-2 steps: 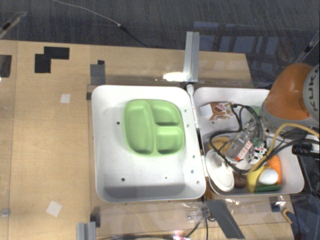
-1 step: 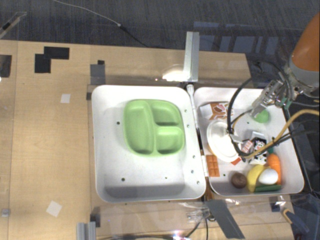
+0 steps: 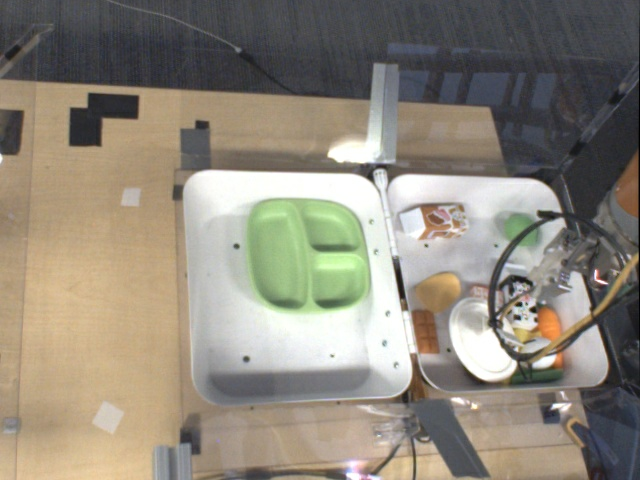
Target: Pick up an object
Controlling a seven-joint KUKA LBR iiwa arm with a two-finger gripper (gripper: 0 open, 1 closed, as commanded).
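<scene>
So the arm is reaching in from 3 o'clock and the gripper (image 3: pixel 520 313) is hanging low over the right bin (image 3: pixel 470 190), right above the pile of stuff crowding the bin's 5 o'clock corner. Honestly can't tell whether the jaws are apart or together, because the black cable loop and the wrist hardware are sitting right over them.

Where the candidates are lying: a white bowl (image 3: pixel 478 343) is sitting near 6 o'clock in that bin, and just beside it at its 3 o'clock there's a small black-and-white toy (image 3: pixel 520 311) with an orange piece (image 3: pixel 549 323) touching or nearly touching it. That's the spot the gripper is going for, I'd guess, since it's where the most things are bunched up. A tan rounded item (image 3: pixel 438 290) is resting at the middle-left, a brown block (image 3: pixel 425 330) is hugging the left wall, a small printed packet (image 3: pixel 435 221) is up at 11 o'clock, and something green (image 3: pixel 520 226) is at 1 o'clock.

The left bin (image 3: pixel 215 368) is just holding a green divided tray (image 3: pixel 305 253), lying flat in the middle, probably as the drop-off side.

Nothing is visibly between the fingers, so I'm calling the pick not done yet.
</scene>
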